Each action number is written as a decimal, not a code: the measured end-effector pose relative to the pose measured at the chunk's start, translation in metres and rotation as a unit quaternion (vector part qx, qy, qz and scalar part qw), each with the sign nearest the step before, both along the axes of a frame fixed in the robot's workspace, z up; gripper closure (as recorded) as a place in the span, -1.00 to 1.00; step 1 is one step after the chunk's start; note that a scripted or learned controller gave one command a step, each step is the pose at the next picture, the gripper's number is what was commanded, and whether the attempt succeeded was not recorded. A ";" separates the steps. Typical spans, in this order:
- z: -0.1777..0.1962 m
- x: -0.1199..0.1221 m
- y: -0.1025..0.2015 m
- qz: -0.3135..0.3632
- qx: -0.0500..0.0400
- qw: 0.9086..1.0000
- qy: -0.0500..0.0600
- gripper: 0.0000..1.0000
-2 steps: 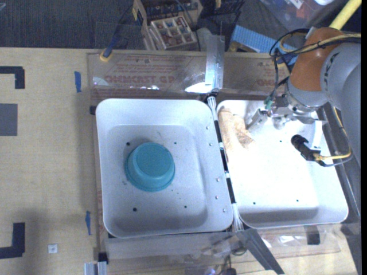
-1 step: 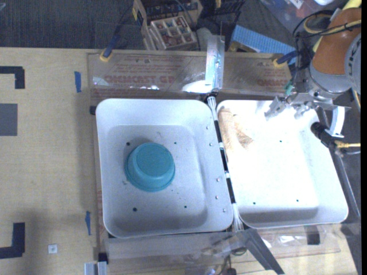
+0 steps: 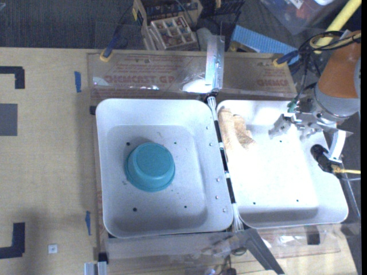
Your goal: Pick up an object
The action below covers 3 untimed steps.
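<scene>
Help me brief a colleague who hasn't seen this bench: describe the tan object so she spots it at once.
Find the right-hand white bin, the one the grey arm reaches over. Follow its left wall toward the far corner: the tan object lies there, long and lumpy. The only other item, a round teal bowl, sits upside down in the left bin.

Left bin (image 3: 109,119): a blue bowl (image 3: 150,166) sits upside down mid-floor, with bare floor all around it. Right bin (image 3: 287,211): a tan object (image 3: 234,130) lies against the dividing wall, the gripper (image 3: 289,122) hangs over the far side, and the near half lies clear.
</scene>
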<state>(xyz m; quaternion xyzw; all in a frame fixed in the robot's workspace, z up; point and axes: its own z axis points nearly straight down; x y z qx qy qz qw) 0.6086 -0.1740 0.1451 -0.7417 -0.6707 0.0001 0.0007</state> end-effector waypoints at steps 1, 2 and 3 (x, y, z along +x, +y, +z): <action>0.054 -0.041 -0.004 -0.018 0.000 1.000 0.000 -1.00; -0.054 0.006 0.047 0.008 -0.002 1.000 -0.007 -1.00; -0.043 0.007 0.046 0.007 -0.001 1.000 -0.009 1.00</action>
